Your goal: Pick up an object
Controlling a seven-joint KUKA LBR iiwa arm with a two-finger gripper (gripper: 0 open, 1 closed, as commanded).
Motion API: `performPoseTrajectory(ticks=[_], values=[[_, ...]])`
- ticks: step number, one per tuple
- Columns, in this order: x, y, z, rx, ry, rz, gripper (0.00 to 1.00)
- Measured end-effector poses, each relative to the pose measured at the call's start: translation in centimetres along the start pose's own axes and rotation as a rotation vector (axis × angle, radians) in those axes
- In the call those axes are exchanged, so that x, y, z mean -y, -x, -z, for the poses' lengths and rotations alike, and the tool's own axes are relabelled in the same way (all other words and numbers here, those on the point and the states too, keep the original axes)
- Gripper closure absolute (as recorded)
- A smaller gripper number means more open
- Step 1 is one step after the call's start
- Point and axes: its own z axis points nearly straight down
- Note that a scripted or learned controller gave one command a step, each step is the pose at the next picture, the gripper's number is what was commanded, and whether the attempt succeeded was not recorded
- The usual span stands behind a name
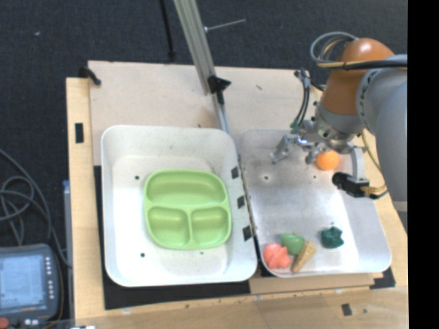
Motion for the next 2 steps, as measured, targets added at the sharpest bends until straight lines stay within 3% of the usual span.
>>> performPoseTrajectory(ticks=[1, 2], values=[[0.0, 0.1, -3.0, 0.000, 0.000, -0.001, 0.00], [-0.1, 0.2, -1.6, 0.003, 0.007, 0.000, 1.00]])
